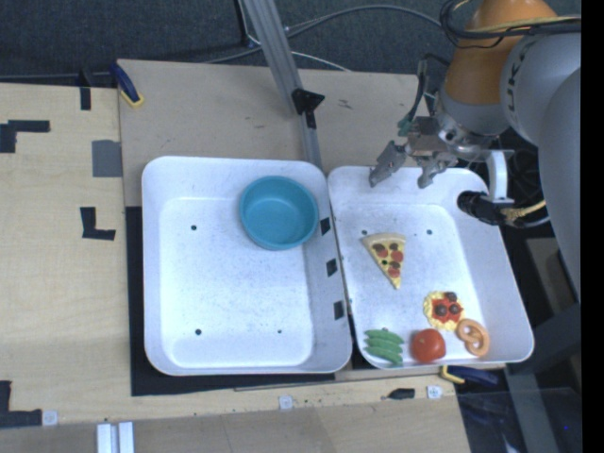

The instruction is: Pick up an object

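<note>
Pizza slice (387, 256) points toward the right bin's (491, 281) near edge.

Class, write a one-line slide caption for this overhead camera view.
Open gripper hovers over the right bin's far edge; toy pizza slice lies below it.

I see the tan bench (208, 111) carrying two white bins side by side on a dark mat (137, 295); taking the left bin (179, 281) as my landmark, the right bin (491, 272) touches its right wall; black tape marks (92, 223) lie on the bench left of it; a grey patch (107, 157) sits up-left of it; a yellow-blue clip (127, 88) lies beyond its far left corner.
</note>
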